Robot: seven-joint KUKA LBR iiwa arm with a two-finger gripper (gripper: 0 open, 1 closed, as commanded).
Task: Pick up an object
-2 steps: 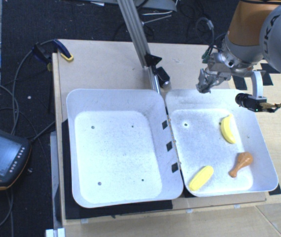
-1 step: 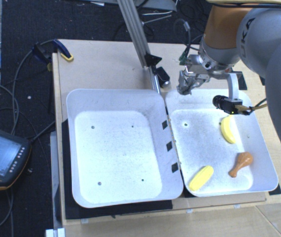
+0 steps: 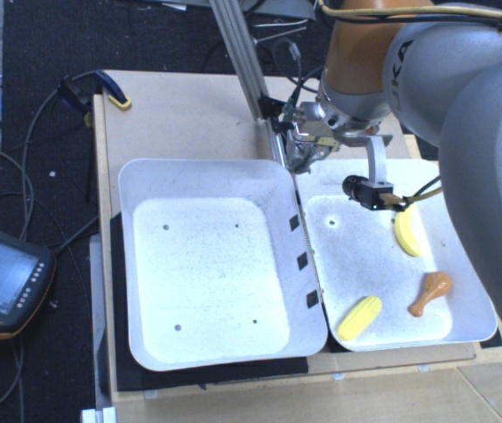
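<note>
Gripper (image 3: pixel 314 152) sits at the right bin's (image 3: pixel 462 329) far left corner, its jaw state unreadable; arm (image 3: pixel 462 86) covers that bin's far right corner.

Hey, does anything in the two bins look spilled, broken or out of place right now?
Nothing stands out. The banana, the corn cob and the drumstick lie apart from one another inside the right bin, none over its rim. Both bins sit flat, side by side.

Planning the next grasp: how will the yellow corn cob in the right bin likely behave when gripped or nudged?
The corn cob looks rounded and elongated, so a nudge would probably roll it across the right bin floor. Its glossy look suggests light, stiff, somewhat slippery plastic. Gripping across its narrow width seems safest.
</note>
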